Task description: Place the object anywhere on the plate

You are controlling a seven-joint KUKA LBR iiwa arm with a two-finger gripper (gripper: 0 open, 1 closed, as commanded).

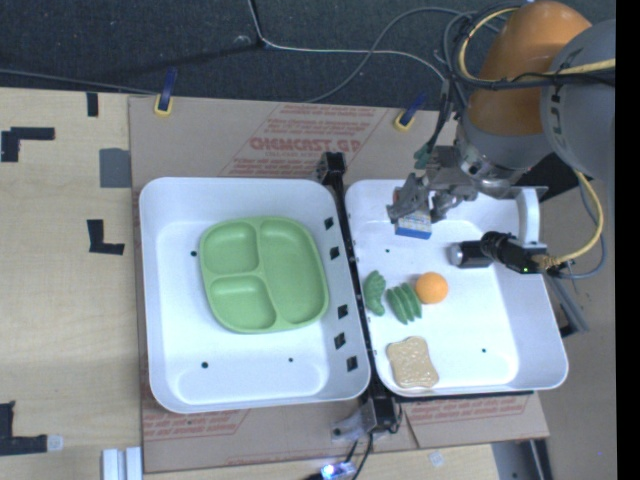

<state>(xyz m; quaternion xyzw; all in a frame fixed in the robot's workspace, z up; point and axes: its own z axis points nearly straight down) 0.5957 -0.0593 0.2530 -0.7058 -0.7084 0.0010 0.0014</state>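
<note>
Four items lie below my hand (pixel 412 211) (grip state unclear); the orange ball (pixel 431 287), probably light and slippery, wants a centred pinch before the green plate (pixel 263 273).

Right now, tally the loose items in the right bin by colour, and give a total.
Green: 2, a ruffled leafy piece and a pod-like piece
Orange: 1, a ball
Tan: 1, a bread slice
Total: 4

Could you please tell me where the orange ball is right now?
The orange ball lies in the right bin, just right of the green vegetables and above the cracker.
</note>
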